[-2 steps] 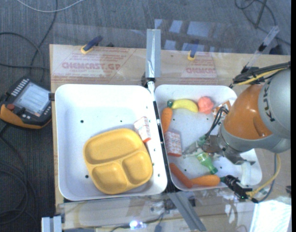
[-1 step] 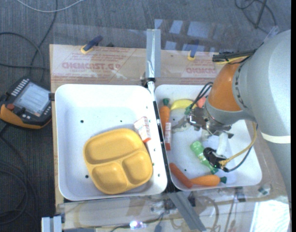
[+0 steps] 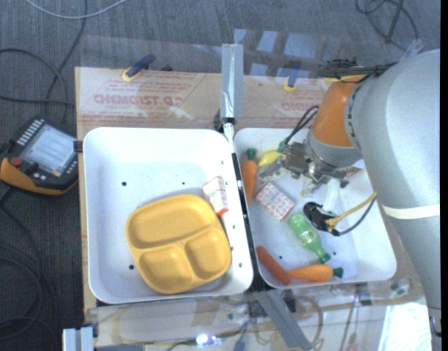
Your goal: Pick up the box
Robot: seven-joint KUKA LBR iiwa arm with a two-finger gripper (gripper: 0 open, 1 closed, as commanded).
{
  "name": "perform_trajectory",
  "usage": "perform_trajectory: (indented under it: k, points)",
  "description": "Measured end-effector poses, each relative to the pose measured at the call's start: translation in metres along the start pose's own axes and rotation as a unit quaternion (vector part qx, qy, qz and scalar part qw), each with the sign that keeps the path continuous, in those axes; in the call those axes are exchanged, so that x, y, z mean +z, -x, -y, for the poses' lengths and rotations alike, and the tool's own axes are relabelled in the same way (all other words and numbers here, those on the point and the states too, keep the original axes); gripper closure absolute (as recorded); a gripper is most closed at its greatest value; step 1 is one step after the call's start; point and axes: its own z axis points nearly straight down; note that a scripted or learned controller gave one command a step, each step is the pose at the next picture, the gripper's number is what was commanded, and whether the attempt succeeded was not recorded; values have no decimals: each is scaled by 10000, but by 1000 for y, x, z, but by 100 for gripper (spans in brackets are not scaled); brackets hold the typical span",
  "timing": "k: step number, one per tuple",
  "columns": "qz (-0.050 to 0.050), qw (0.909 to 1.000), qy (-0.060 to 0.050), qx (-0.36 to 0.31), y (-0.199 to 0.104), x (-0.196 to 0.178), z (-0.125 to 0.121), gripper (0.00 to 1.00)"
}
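Note:
A small white and red box (image 3: 217, 194) lies in the left bin (image 3: 107, 167), against its right wall and touching the yellow plate. A flat pink checkered box (image 3: 274, 201) lies in the right bin (image 3: 370, 262), near its left side. My gripper (image 3: 314, 175) hangs low over the upper middle of the right bin, just right of and above the checkered box, under the orange wrist band (image 3: 334, 123). Nothing is seen held in it.
A yellow divided plate (image 3: 180, 241) lies in the left bin. The right bin also holds a carrot (image 3: 249, 175) along its left wall, a yellow item (image 3: 270, 157), a green bottle (image 3: 308, 236), and a carrot (image 3: 306, 273) at the front. The grey arm covers the bin's right side.

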Motion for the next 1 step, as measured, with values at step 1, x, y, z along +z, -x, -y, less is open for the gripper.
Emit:
perform_trajectory:
  k: [1]
  points:
    - [16, 10000, -54, -43, -4, -97, -32, 0]
